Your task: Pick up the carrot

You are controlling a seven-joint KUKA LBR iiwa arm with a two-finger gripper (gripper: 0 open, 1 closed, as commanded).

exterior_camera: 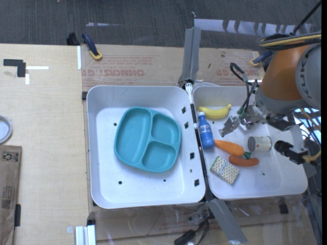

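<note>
Carrot [229,147]: lies flat on the floor of the right bin [286,190], near the bin's middle, thin end toward the divider between the two bins, thick end toward the bin's right side.
Carrot neighbours: blue bottle [206,131] just beside the thin end; red-orange sausage-shaped item [244,161] touching or almost touching the thick end on its near side; patterned sponge block [225,169] near the front edge of the bin; small cream cylinder [260,144] just to the right; banana [215,111] toward the back edge.
Claw [228,128]: hangs above the bin, between the banana and the carrot, offset toward the back edge from the carrot. Nothing sits between its fingers. Finger spread: cannot tell; the tips are too small and cluttered by cabling.
Arm: enters from the right, orange band over the right bin's back right corner.
Left bin [97,152]: carries a teal divided plate [147,139]; not involved in the task.
Step in hand: approach. Judged from the layout, the claw is not yet aligned over the carrot and no grasp is made.
Next move requires: shift toward the front edge until centred over the carrot's mid-length; turn the fingers to close across the narrow width; descend without striking the blue bottle or catching the red-orange sausage-shaped item.
Risk: crowded neighbours may be pinched with the carrot.
</note>
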